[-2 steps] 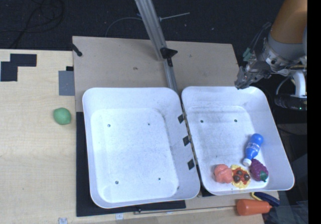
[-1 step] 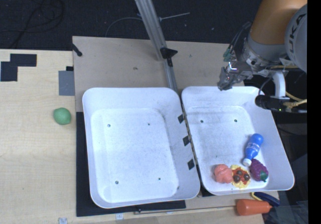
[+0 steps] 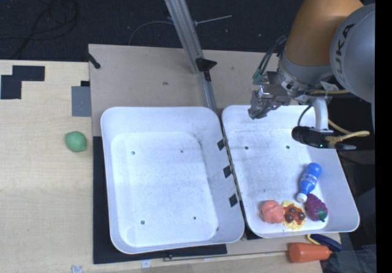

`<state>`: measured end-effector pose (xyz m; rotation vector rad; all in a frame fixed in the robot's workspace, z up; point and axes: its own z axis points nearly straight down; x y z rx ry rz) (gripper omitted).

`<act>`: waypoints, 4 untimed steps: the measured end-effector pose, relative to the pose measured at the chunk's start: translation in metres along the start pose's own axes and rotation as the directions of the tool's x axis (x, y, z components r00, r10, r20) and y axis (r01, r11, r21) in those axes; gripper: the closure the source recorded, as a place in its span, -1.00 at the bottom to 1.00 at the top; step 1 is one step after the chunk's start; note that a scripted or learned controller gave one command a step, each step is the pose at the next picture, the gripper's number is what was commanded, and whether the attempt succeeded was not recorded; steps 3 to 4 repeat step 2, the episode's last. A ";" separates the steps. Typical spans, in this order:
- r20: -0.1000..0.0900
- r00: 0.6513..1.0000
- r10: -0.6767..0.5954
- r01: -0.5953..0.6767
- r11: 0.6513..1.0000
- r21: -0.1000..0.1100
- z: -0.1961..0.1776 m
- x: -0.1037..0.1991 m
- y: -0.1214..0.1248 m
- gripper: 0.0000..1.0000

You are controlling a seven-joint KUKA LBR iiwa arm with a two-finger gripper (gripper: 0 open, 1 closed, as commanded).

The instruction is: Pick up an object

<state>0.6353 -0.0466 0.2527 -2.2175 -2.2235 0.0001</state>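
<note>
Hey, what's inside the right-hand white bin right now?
The right bin holds a blue bottle, a purple grape bunch, an orange-pink toy and a small yellow item, clustered at its near right corner. The arm's tool covers part of the far rim.

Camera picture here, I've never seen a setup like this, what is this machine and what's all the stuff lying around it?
This is one picture from a camera fixed above a workbench, looking down at a slant. The grey and orange machine on the right is a robot arm; its gripper hangs over the far edge of the right bin. Nothing can be seen between its fingers. Its job is to pick up an object. Near that bin's front corner lie a blue bottle, a purple toy, an orange toy and a yellow toy. Beside it is the left bin. A green ball sits on the bench.
</note>
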 end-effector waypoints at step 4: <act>0.000 1.000 -0.001 0.001 1.000 0.001 0.027 0.107 -0.020 1.00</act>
